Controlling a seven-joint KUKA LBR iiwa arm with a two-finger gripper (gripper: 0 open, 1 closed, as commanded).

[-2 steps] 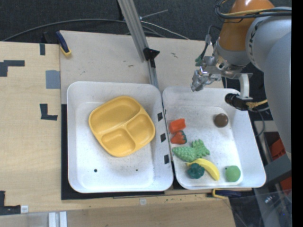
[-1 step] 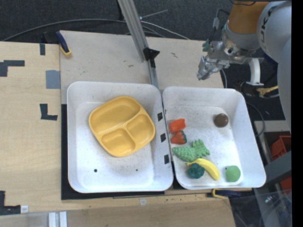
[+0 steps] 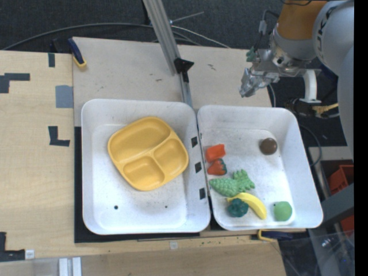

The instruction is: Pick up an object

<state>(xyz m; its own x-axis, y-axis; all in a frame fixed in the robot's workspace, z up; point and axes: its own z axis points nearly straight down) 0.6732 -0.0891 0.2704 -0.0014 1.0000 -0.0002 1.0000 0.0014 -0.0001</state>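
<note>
Here's the worktop (image 3: 132, 73), pale wood, with two shallow white bins side by side. The arm (image 3: 322, 16) comes in at the upper right, grey with its orange band showing at the top edge. Its hand (image 3: 251, 87) hangs above the worktop just beyond the far rim of the right bin (image 3: 299, 154), clear of everything in it. Whether that hand is wide or narrow, I cannot tell; it is small and cluttered at this angle, and nothing shows gripped in it.

In the left bin (image 3: 92, 171) lies a yellow divided plate (image 3: 148, 152), three compartments, turned at a slant.

The right bin carries the pickings. A small brown ball (image 3: 268, 146) sits alone toward the far right side. Near the left wall there's an orange-red block (image 3: 215, 152), and just in front of it, touching, a strawberry (image 3: 217, 167). Next comes a light green leafy piece (image 3: 232, 184), sprawled across the middle. A banana (image 3: 253, 204) lies at a slant by the near wall, with a dark green broccoli-like lump (image 3: 237, 208) pressed against its left end. In the near right corner sits a green apple (image 3: 282, 211), apart from the banana.

A metal rail (image 3: 161, 25) runs down from the top to the gap between the bins.
</note>
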